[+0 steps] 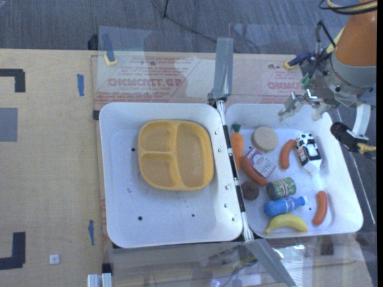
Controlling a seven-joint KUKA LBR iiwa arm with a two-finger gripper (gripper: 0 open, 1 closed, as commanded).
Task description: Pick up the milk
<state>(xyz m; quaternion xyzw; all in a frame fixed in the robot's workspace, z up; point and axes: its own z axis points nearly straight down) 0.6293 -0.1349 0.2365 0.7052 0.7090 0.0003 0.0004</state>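
Arm (pixel 353 52): orange band over grey wrist, yellow & black cables looped on top, metal claw (pixel 303 104).

A single fixed camera looks down at a slant on the bench (pixel 48 160) from above. Both white bins, left (pixel 119 220) and right (pixel 341 214), sit mid-frame; the arm (pixel 356 46) enters at upper right.

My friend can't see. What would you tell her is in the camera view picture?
A robot gripper hovers over the far edge of the right bin, near a black-and-white milk carton lying among toy foods. The left bin holds a yellow divided plate.
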